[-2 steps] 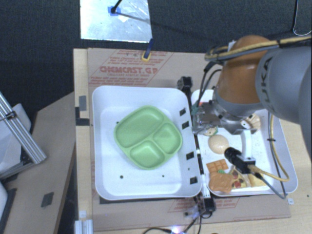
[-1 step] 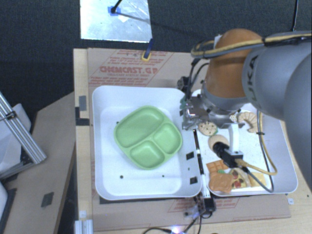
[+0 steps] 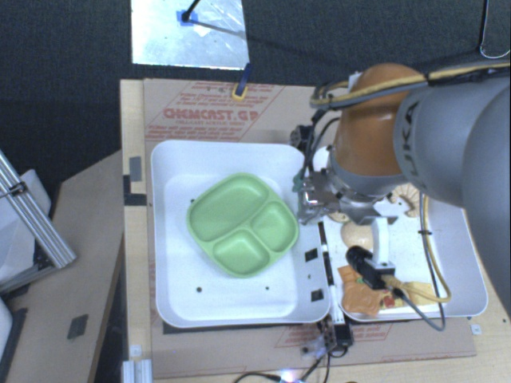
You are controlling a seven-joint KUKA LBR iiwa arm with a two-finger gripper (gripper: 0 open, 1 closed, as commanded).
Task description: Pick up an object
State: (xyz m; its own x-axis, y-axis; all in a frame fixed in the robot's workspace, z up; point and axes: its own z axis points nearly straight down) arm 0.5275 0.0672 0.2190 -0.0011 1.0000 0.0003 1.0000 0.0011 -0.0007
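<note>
A light green divided plate lies in the middle of the left bin. In the right bin I see a tan rounded object, an orange-brown crumpled object at the front, a yellow piece beside it, and a beige piece partly hidden under the arm. My gripper hangs over the divider between the bins, just right of the plate's edge. The arm's orange band and grey body cover much of the right bin.
The bins rest on a cardboard sheet with red print. A shiny foil square lies behind it. A metal frame stands at the left, off the bench.
</note>
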